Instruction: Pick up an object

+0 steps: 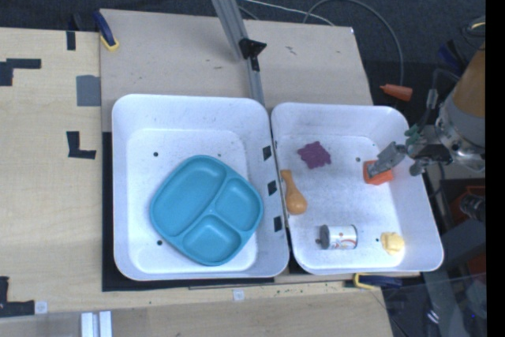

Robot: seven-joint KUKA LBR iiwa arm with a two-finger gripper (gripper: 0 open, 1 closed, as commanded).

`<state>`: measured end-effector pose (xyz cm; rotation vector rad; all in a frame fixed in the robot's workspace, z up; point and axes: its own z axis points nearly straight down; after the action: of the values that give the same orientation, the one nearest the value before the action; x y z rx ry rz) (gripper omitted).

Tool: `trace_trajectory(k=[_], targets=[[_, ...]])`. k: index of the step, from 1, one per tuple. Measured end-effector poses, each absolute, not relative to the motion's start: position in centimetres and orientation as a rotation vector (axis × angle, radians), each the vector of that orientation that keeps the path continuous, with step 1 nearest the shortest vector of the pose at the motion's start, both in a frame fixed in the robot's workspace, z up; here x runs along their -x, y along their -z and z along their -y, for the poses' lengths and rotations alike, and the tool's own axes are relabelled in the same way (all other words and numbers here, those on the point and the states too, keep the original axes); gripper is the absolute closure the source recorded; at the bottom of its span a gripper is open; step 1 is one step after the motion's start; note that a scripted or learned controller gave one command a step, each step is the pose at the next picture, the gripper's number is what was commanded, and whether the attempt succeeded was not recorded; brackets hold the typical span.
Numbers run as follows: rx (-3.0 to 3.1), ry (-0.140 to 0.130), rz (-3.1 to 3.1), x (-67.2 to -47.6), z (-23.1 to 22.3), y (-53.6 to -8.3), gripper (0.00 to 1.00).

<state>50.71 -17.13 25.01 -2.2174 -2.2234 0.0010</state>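
Nearest the camera in the right bin (426,249) lie a small can (338,237) and a yellow piece (392,242), then an orange pear-shaped toy (293,193) and a purple lump (314,154). Farther right, the gripper (383,166) sits low over an orange block (379,174) by the bin's right wall; whether its jaws are apart or closed, I cannot tell. Nothing looks lifted yet, so the pick seems undone. The arm reaches in from the right, wrist tilted down toward the block

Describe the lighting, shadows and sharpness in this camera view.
Camera view: even, diffuse light, no hard glare on the white bins; soft shadows under the blue tray; slightly soft overall, small items like the yellow piece lack detail; the gripper at the right looks blurred.
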Motion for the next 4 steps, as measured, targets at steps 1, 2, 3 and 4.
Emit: trace_trajectory(k=[1,2,3,4], targets=[[2.218,-0.001,2.223,-50.7,17.1,-25.0,0.0],[2.216,-0.006,2.221,-51.3,16.8,-20.3,0.0],[2.215,-0.007,2.218,-51.7,16.6,-14.0,0.0],[2.221,-0.003,2.223,-51.7,16.6,-8.8,0.0]])
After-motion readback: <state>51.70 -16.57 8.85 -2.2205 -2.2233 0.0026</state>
